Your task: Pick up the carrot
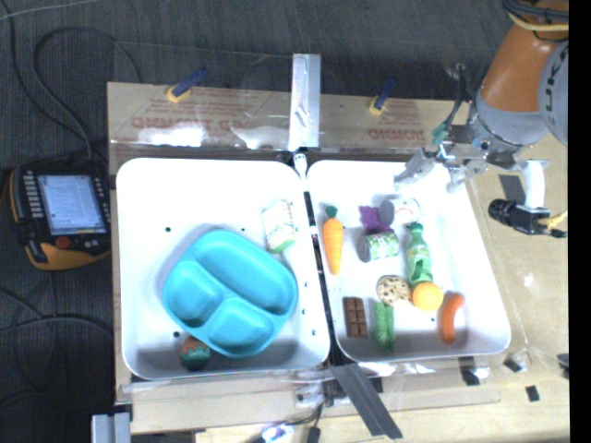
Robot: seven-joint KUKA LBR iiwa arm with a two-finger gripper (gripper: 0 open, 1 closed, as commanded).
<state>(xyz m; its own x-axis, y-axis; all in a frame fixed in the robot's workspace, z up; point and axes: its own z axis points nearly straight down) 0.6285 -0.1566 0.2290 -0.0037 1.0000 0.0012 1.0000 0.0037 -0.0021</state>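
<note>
Against the left wall of the right bin (489, 275) lies the carrot (332, 240), green top toward the far edge, tip toward the near edge; the hand (434, 166) hovers over that bin's far right corner, well apart from the carrot; its fingers (413, 170) spread wide, nothing between them; a blue tray (231, 289) sits in the left bin (138, 247).

- Our arm (528, 58) reaches in from the upper right, its orange band high by the frame's corner.
- Our wrist angles down and to the left, grey hardware clustered below the band.
- Our gripper (427, 166) hangs at the arm's left end, pointing down-left.
- We see nothing between its tips.
</note>
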